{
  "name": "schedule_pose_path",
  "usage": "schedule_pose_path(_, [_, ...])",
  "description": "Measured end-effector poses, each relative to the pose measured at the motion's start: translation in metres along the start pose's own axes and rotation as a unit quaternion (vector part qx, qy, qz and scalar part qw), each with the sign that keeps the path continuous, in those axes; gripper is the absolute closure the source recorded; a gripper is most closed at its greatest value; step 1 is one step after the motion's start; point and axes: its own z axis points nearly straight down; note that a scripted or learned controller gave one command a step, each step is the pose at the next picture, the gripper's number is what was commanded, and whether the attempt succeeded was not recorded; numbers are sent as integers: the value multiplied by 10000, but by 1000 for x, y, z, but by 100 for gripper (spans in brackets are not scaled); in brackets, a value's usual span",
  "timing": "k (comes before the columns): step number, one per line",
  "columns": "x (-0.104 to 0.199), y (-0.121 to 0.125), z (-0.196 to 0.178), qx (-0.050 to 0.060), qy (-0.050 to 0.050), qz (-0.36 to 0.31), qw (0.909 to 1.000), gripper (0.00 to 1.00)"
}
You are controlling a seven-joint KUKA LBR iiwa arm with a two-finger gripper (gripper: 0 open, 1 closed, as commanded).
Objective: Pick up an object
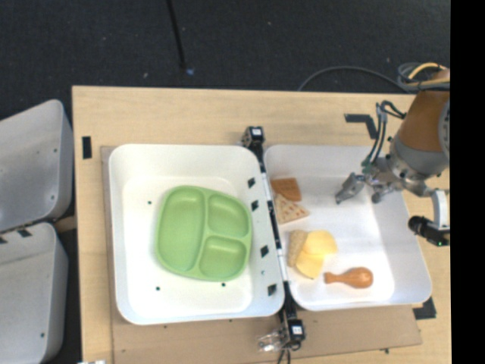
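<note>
In the right bin (394, 226) several food items lie along its left side: a brown toast slice (286, 188), a cracker-like sandwich piece (290, 211), a yellow piece (316, 252) resting on a tan slice, and an orange-brown drumstick (350, 277) near the front. My gripper (362, 189) hangs over the right bin's back right part, its two dark fingers spread open with nothing between them. It stands to the right of the toast and well behind the drumstick.
The left bin (136, 279) holds a green divided plate (203, 233). A divider with black clips (267, 226) runs between the bins. A black cable (341, 73) loops behind the right bin. White chair-like shapes (30, 173) stand at the far left.
</note>
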Motion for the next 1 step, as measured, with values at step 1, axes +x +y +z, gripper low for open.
schedule_pose_path(1, [-1, 0, 33, 3, 2, 10, 10000, 0])
